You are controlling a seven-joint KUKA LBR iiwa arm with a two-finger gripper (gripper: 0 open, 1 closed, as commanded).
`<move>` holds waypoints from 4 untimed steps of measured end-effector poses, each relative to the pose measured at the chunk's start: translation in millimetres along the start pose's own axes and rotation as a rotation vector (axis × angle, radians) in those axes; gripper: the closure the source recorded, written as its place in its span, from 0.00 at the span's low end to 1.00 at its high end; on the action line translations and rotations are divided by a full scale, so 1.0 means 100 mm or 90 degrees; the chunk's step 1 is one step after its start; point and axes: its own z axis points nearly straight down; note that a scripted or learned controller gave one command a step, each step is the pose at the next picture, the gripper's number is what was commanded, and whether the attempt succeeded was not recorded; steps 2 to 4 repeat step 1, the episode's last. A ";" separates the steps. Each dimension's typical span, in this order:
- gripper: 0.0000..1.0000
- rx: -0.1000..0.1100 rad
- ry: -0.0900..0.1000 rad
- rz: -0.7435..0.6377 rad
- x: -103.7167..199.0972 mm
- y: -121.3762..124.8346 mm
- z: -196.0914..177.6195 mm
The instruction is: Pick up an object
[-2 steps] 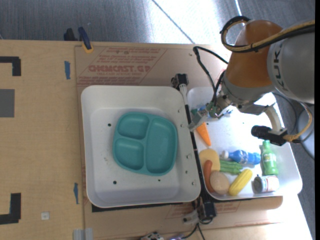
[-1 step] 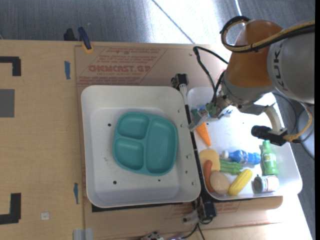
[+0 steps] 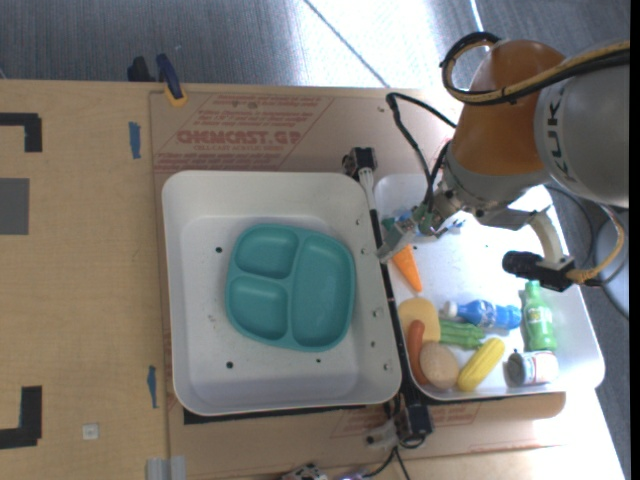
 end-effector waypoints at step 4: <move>0.00 0.000 0.000 0.000 0.00 0.00 0.00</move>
